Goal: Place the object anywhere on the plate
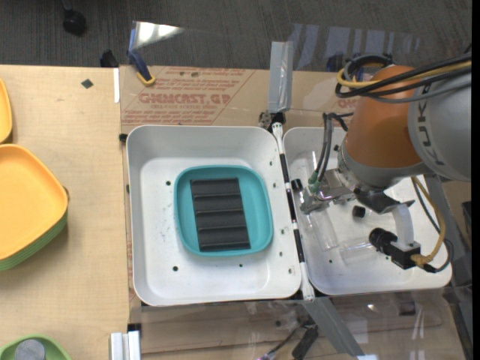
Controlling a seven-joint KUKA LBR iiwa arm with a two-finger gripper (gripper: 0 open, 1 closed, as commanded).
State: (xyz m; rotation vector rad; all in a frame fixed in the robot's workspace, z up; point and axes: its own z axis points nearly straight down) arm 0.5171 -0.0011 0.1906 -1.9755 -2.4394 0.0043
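Camera view from above, and straight away the eye goes to the left bin [142, 223], where a teal plate [259, 223] with rounded corners sits near the middle of the white floor. Right in the centre of that plate lies a black ribbed block [219, 214], flat, its long side running away from the camera, its ridges crossing it from side to side. It rests wholly inside the plate's rim, with teal showing all around it.

Over to the right bin [330, 280] now, and the arm [442, 137] comes in from the right edge, grey casing with the big orange band [382, 130] bulging above the wrist. Yellow and black cables [360, 73] loop over the top of it. The tool [324, 190] hangs low over the near-left part of the right bin, just beside the wall the two bins share and well apart from the block. Apart or together? I cannot tell; the metal parts down there blur into the white floor and some clear plastic glare. Nothing is visibly in its grip.

A black fitting [390, 246] with a cable trails below the wrist over the same bin.

Behind the bins lies a cardboard sheet [187, 92] with red print. Off to the left on the wooden worktop [82, 141] sits a stack of yellow plates [26, 201], cut by the frame edge.
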